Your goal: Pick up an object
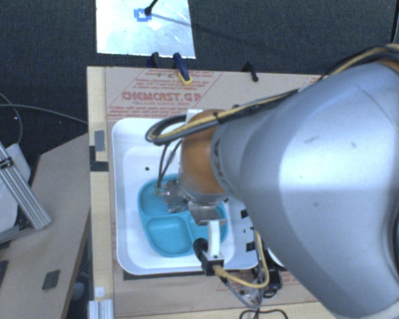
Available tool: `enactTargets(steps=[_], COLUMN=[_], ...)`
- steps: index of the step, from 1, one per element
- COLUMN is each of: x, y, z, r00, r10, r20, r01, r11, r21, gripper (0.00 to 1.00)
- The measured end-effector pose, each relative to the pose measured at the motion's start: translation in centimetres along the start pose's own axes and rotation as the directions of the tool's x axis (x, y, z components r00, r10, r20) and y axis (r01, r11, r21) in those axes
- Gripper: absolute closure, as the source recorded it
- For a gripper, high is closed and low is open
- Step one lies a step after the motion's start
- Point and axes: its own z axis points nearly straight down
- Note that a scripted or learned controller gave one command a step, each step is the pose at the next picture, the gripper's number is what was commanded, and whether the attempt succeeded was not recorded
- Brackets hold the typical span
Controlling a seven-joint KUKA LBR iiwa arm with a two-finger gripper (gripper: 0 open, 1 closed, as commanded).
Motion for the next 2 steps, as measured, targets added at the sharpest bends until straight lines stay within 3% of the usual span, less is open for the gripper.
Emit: enactTargets(steps=[1,2], x=[-2.9,2.3], y=[7.9,-1.2], z=[0.6,-6.5], r00=[1.000,1.000], r10=[0.000,-0.010], r20=[-0.001,-0.001], r01=[0.000,0.010], r11=[0.999,0.999], r21=[0.033,0.034], gripper=[1.00,1.00])
